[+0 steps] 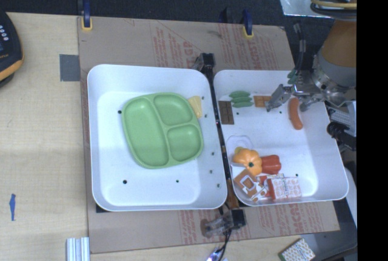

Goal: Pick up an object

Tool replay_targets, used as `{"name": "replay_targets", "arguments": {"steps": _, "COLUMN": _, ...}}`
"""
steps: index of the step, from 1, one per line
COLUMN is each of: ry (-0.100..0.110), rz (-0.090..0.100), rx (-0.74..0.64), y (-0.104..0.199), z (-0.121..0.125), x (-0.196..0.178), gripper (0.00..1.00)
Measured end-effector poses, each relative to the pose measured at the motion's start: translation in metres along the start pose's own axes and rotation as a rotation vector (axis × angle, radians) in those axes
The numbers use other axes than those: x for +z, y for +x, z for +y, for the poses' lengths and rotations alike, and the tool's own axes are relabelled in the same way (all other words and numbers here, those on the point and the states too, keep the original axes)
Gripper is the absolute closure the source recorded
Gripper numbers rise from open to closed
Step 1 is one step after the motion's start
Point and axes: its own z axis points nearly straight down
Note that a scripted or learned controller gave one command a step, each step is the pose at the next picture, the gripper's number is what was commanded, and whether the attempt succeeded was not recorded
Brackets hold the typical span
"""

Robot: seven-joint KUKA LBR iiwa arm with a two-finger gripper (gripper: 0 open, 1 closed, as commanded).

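Currently the claw point(293, 98) sits over the far part of the right bin point(321, 156), fingers spread apart, nothing between them. One dark finger point(277, 98) points toward the left bin point(109, 132); the other side of the claw lies toward the arm.

Candidate object: orange sausage-shaped piece point(295, 114), right at the claw and reaching from between the fingers toward the near rim. Whether either finger touches it, cannot tell.

Other items: green pod-like piece point(240, 98) beyond the leftward finger, apart from it. Orange pepper-like toy point(247, 158), red piece point(270, 164) and small carton point(284, 187) clustered well on the near side of the claw. Green divided plate point(162, 129) in the left bin, far off.

Risks, as judged:
- Sausage looks round and smooth; closing off-centre may squirt it out.
- It lies lengthwise along the gap, so fingers could close on its tip only and drop it on lift.
- Descent too deep would jam fingertips on the bin floor.
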Motion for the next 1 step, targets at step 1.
{"name": "replay_targets", "arguments": {"steps": 1, "ry": 0.007, "rz": 0.001, "rx": 0.003, "y": -0.0097, "z": -0.0614, "x": 0.0322, "gripper": 0.0}}
